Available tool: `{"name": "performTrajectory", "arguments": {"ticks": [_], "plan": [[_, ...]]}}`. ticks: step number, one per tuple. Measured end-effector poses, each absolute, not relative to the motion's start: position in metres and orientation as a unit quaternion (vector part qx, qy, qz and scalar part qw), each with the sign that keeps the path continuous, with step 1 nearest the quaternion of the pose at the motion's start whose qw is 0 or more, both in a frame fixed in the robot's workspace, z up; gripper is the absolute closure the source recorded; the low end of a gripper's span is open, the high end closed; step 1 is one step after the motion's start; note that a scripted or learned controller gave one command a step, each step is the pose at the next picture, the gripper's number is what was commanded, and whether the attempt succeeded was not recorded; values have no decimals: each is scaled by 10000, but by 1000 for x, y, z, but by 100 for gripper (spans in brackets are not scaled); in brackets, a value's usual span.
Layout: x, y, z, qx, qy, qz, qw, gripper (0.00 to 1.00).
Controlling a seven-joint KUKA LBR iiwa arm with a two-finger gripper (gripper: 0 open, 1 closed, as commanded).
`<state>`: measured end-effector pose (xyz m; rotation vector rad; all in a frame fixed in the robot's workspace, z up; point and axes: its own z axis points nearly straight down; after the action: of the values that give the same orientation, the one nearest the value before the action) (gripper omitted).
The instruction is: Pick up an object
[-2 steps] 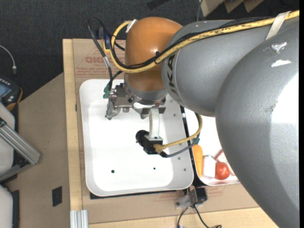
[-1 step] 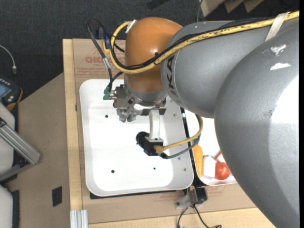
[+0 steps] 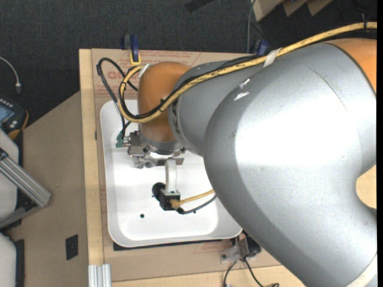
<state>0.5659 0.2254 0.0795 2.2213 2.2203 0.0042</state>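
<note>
My gripper (image 3: 142, 155) is low over the upper part of the left white bin (image 3: 114, 184), under the orange wrist band. The arm's grey body covers most of the gripper, and nothing can be seen held in it. A small green bit (image 3: 121, 140) shows at the gripper's left side; I cannot tell what it is. A tiny dark speck (image 3: 142, 215) lies on the bin floor, below the gripper and apart from it.
The big grey arm (image 3: 287, 154) hides the right bin and the right half of the bench. The bench's cardboard-coloured edge (image 3: 91, 160) runs along the left of the bin. Bare white bin floor (image 3: 128, 190) lies to the lower left of the gripper.
</note>
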Motion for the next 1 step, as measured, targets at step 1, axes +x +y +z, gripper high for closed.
{"name": "performTrajectory", "arguments": {"ticks": [1], "plan": [[566, 224, 85, 7079, 7063, 3, 5, 0]]}}
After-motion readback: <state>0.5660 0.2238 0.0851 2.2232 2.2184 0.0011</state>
